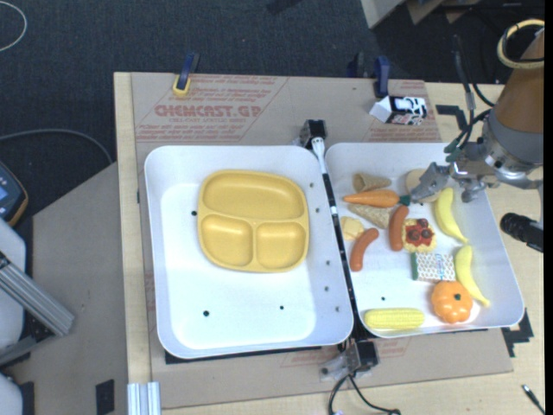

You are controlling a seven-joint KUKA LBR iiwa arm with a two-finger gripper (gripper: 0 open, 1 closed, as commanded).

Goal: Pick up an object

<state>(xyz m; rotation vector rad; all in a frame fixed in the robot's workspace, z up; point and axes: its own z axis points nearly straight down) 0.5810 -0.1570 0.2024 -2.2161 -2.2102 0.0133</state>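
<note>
The right bin (510, 271) holds toy food: an orange carrot (373, 200), two sausages (397, 227) (363, 249), two bananas (448, 214) (471, 275), an orange fruit (452, 301), a corn cob (395, 319), a red piece (421, 232) and a patterned packet (435, 266). My gripper (448, 188) hangs over the bin's far right part, just above the upper banana and right of the carrot's tip. Its fingers stand apart and open, with nothing between them.
The left bin (173, 301) holds a yellow divided plate (253, 219). Tan bread-like pieces (371, 182) lie near the carrot, and a pale piece (350, 227) lies by the divider. Clamps (381, 76) and a small black-and-white item (399, 109) sit on the far board edge.
</note>
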